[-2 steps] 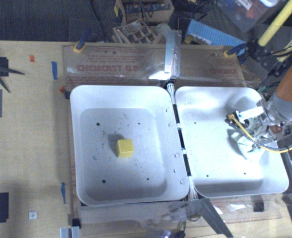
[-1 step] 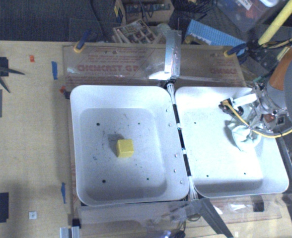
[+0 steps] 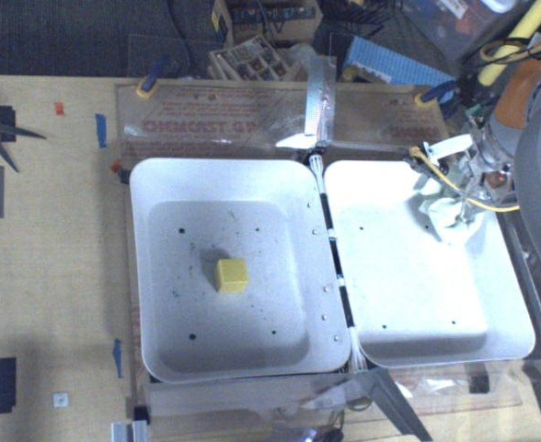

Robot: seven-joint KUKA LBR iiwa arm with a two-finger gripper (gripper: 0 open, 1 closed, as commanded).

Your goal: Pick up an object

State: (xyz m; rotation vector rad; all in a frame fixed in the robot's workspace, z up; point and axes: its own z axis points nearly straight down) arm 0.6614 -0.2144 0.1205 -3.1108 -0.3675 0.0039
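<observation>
Metal bracing [image 3: 381, 403] crosses the bottom edge, nearest the lens, below the seam where the two bins meet; above it the left bin [image 3: 160, 191] and right bin [image 3: 500, 339] sit side by side, rims touching along a hinge-like strip of clips. Writing: a clear plastic sheet [image 3: 206, 122] behind the left bin carries faded red lettering, too washed out to read with confidence; a blue perforated panel [image 3: 385, 63] and cardboard boxes [image 3: 261, 26] lie beyond it, no legible labels; small blue tape marks [image 3: 100, 129] and a red one [image 3: 59, 109] dot the wooden bench [image 3: 50, 274] at left. Task object: one yellow cube [image 3: 232, 275], slightly left of centre on the left bin's floor, resting flat, standing alone among scattered dark specks. Gripper [image 3: 445, 212] hangs over the upper part of the right bin, near its back rim, with a yellow cable [image 3: 454, 190] looping around it; grey arm [image 3: 537, 145] enters from the right edge. Cube lies well apart from the gripper, across the dividing seam, lower and to the left; nothing visibly between the fingers; whether they stand apart or together I cannot tell, the pale hardware blurring into the white bin.
</observation>
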